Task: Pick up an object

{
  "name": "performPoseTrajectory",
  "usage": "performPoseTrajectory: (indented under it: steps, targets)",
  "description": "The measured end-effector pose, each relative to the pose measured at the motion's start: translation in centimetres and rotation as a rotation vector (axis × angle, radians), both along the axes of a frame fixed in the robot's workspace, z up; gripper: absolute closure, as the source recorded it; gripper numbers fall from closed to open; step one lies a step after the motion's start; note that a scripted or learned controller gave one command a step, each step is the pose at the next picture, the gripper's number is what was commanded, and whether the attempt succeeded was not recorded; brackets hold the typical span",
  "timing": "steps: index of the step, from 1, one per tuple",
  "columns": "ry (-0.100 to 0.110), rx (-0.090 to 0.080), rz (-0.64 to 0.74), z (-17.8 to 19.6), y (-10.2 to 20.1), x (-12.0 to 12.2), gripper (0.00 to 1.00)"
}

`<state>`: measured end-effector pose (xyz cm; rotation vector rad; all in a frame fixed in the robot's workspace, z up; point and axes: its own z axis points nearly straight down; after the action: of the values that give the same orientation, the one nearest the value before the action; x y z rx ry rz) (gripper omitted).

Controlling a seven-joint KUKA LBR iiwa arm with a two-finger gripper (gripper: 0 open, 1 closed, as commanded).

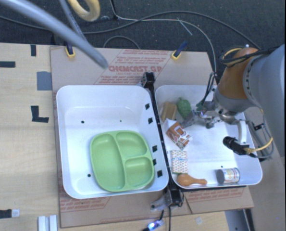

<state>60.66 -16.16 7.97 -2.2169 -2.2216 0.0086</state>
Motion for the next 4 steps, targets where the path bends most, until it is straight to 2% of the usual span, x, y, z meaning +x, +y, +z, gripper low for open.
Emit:
performPoseTrajectory:
  steps: [1,3,4]
  targets:
    - [-0.001,0.0,0.001,1.0,0.0,0.1,1.0]
    - [-0.004,0.002,0.001,12.9,0.3,0.4,1.0]
    - [-0.001,0.004,0.001,13.8,0.4,0.4,1.0]
